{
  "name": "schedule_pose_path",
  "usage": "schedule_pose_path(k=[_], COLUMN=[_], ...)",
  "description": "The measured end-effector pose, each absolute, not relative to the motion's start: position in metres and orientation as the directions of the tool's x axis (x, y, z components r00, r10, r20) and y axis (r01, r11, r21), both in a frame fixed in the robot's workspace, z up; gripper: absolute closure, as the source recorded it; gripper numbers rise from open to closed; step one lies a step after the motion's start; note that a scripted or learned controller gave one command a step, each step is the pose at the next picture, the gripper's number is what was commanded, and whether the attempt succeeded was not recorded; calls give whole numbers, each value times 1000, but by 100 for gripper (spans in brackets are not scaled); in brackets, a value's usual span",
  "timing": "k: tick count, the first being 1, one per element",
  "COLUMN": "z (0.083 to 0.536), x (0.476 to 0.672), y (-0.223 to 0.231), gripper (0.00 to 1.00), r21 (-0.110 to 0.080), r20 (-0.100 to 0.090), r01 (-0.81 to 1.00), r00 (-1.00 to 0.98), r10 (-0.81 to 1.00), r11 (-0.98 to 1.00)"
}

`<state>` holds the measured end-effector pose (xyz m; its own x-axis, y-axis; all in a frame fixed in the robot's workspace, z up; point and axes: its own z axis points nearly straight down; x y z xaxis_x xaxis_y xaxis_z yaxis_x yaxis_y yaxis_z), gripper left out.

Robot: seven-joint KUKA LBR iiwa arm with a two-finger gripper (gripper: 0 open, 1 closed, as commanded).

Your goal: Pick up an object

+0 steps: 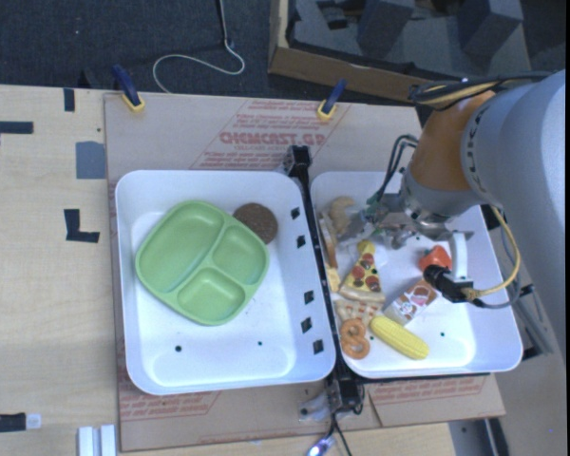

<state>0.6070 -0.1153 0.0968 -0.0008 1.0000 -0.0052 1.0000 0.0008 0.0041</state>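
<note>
Gripper (391, 224) sat low in the right bin (499, 350) near the pizza slice (364, 274) — finger state unclear — nothing visibly lifted, pick remained.

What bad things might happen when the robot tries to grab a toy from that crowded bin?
1. The pizza slice, pretzel, corn and snack packet lie packed together, so the end effector might nudge neighbours or grab two.
2. Toys near the right bin's left wall may be awkward to grip.
</note>
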Motion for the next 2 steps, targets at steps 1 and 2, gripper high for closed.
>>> schedule_pose_path(k=[1, 2], z=[87, 98], x=[615, 616], y=[-107, -101], gripper=[0, 100], r21=[6, 4], r20=[-17, -6], r01=[1000, 1000], r00=[5, 1], r10=[1000, 1000], r11=[-5, -1])
